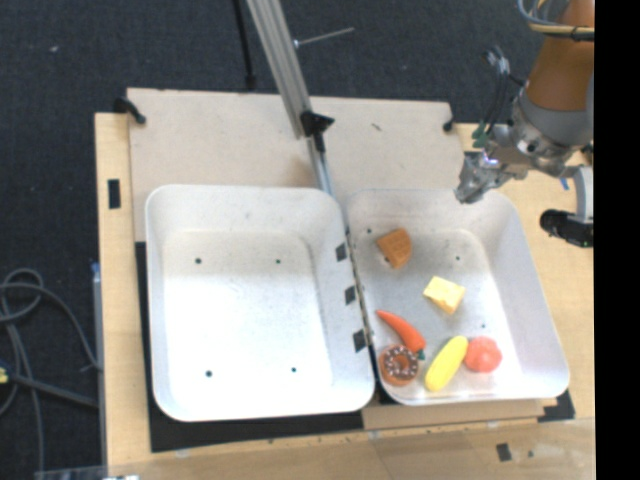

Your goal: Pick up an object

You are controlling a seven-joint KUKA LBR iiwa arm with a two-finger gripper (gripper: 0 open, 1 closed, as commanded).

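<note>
While the arm point(555, 68) reached in from the right, its gripper point(474, 190) was seen above the far right corner of the right bin point(530, 268), close to that bin's far rim. Nothing was seen between the fingers, and whether they were spread or pressed together could not be told.

Six objects were found in the right bin. An orange-brown block point(394, 247) was placed toward the far left part of the floor, near the wall shared with the left bin point(170, 298). A yellow wedge point(444, 294) was set near the middle, well apart from the gripper. A red pepper point(401, 329) was laid slantwise by the shared wall, with a chocolate doughnut point(399, 366) just beside it at the near left corner. A yellow banana-like piece point(446, 362) was laid along the near edge, touching or almost touching a red tomato point(483, 354) on its right.

Both bins were borne side by side on the bench point(115, 268), and a metal pole point(285, 63) was fixed at its far edge.
</note>
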